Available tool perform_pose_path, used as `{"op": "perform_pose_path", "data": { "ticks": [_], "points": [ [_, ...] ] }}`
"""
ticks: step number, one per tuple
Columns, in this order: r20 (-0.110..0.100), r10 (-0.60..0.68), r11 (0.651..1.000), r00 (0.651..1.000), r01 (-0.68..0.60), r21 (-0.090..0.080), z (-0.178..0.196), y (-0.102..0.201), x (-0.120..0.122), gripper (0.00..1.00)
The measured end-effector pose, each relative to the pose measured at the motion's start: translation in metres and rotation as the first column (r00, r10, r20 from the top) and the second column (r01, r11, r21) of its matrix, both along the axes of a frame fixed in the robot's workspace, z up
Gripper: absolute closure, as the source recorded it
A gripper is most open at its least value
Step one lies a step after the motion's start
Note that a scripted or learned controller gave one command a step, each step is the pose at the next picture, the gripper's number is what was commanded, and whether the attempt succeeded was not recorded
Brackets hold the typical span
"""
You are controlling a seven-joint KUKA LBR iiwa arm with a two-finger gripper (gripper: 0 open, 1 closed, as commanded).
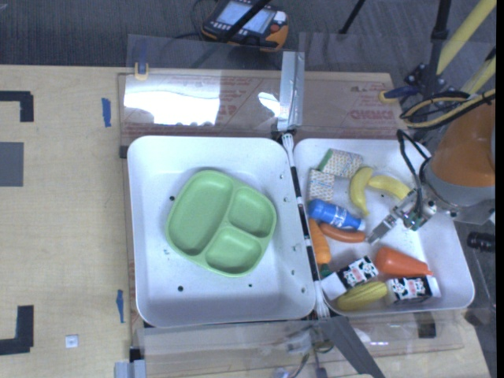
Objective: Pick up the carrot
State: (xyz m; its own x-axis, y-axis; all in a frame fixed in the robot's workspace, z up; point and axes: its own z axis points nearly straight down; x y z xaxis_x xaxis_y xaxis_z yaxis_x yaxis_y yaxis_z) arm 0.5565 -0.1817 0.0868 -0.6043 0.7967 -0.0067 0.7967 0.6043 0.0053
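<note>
- The carrot [402, 262], an orange tapered plastic toy with its blunt end toward the right, lies in the lower right of the frame, inside the right-hand shallow white bin [461, 246], resting just above a black-and-white cow-patterned carton [412, 288].
- The pincer [402, 217] hangs just above and slightly left of the carrot's thick part, apart from it; nothing sits between its fingers, which look narrowly spread.
- The step in hand appears to be the approach: the grasp is not yet made. The next move likely calls for a short shift toward the lower right of the frame, then a descent with the fingers straddling the carrot's body across its width.
- Crowding matters: a yellow toy banana [370, 186] lies above the pincer, a blue bottle [335, 214] and a red-orange sausage-like piece [343, 233] to the left.
- Writing: the cow-patterned cartons carry no legible text; reddish print on the clear panel [370, 101] at the upper right is too faint to read.
- The left bin holds a green divided plate [222, 222].
</note>
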Motion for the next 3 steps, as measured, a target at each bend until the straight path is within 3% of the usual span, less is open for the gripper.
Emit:
{"op": "perform_pose_path", "data": {
  "ticks": [1,2,3],
  "points": [
    [0.006,-0.001,1.000,1.000,0.001,-0.001,0.010,-0.001,0.001,1.00],
    [0.001,0.410,0.912,0.912,-0.410,-0.006,0.002,0.033,0.040,1.00],
    [-0.038,0.386,0.922,0.922,-0.386,-0.001,0.030,0.065,0.016,1.00]
  ]
}}
